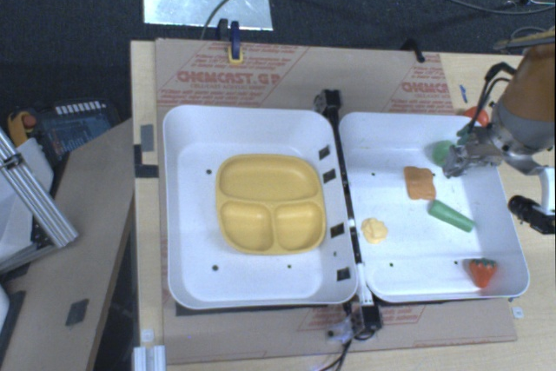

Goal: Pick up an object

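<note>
My gripper (pixel 458 162) hangs over the far right part of the right bin (pixel 504 213), low over its floor. A round green object (pixel 438 150) lies just left of it, touching or nearly touching the gripper's tip. A tan toast-like piece (pixel 420 183) rests a little to the front left of the gripper. A green cylinder (pixel 451 215) lies in front of it on a slant. A small yellow lump (pixel 374 229) sits near the bin's left wall. A red and orange fruit (pixel 483 272) is in the front right corner.
The left bin (pixel 187 187) holds a yellow divided plate (pixel 269 202). A black divider with clips (pixel 341 204) runs between the bins. Cardboard (pixel 261 69) lies under both bins, and cables cross the dark floor behind.
</note>
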You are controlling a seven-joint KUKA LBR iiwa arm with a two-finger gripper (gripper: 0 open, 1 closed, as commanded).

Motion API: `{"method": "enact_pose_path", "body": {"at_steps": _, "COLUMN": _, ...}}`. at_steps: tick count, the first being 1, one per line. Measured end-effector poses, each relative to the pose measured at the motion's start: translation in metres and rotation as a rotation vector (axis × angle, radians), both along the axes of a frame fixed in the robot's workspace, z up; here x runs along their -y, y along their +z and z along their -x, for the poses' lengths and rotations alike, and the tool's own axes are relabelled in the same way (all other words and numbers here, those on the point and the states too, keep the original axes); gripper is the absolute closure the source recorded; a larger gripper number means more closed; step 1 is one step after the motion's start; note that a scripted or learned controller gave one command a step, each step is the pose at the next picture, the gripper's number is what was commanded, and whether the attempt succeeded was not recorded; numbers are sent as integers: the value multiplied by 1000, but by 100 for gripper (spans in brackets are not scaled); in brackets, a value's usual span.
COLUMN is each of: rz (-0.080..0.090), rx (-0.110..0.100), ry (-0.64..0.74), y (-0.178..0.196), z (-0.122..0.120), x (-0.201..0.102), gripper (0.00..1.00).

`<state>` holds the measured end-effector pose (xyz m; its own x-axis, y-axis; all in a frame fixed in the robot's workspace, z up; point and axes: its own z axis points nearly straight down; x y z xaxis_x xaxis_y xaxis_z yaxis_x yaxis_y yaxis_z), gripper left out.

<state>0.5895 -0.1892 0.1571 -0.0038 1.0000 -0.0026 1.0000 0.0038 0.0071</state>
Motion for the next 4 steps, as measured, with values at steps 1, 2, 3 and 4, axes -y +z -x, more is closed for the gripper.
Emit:
{"method": "enact_pose_path", "body": {"at_steps": 1, "rz": -1, "rx": -2, "ry": 0, "y": 44, "z": 2, "x": 2, "gripper": 100}}
{"method": "enact_pose_path", "body": {"at_steps": 2, "rz": 0, "rx": 2, "ry": 1, "y": 109, "z": 2, "x": 2, "gripper": 100}}
{"method": "enact_pose_path", "body": {"at_steps": 3, "rz": -3, "rx": -5, "ry": 5, "y": 107, "z": 9, "x": -51, "gripper": 100}}
{"method": "enact_pose_path", "body": {"at_steps": 4, "rz": -4, "rx": -6, "ry": 7, "y": 95, "z": 8, "x": -113, "gripper": 100}}
